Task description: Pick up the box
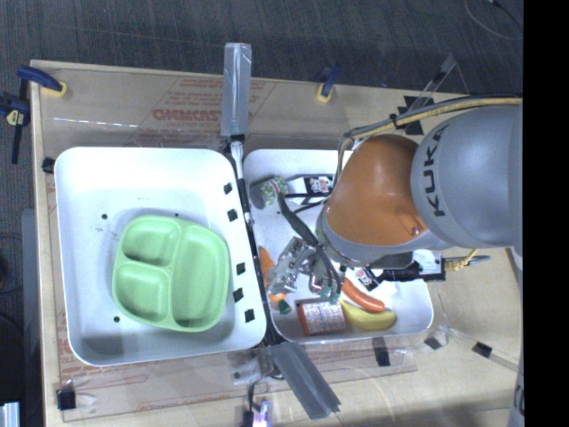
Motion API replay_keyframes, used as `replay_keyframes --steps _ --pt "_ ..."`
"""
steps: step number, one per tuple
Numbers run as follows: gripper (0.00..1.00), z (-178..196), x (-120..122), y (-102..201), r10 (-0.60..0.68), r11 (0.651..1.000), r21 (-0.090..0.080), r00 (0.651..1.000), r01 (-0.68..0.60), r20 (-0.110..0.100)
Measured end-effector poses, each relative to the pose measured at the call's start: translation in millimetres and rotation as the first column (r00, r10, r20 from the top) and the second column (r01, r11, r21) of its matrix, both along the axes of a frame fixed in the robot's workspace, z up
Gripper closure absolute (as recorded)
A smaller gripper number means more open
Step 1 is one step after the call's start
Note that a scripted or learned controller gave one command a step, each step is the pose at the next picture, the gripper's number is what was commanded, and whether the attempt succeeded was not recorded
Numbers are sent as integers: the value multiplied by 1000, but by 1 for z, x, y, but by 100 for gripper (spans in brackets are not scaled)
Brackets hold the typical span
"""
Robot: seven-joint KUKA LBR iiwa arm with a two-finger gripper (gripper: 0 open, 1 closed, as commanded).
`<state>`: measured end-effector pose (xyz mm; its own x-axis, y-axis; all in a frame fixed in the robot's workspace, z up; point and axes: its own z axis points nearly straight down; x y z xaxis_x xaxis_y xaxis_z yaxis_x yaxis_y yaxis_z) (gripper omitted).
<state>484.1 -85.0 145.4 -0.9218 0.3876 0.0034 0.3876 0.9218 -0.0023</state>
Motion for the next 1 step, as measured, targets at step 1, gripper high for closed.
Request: replay_keyframes --steps 1 --pt "100 -55 3 -117 -70 998 4 998 70 0"
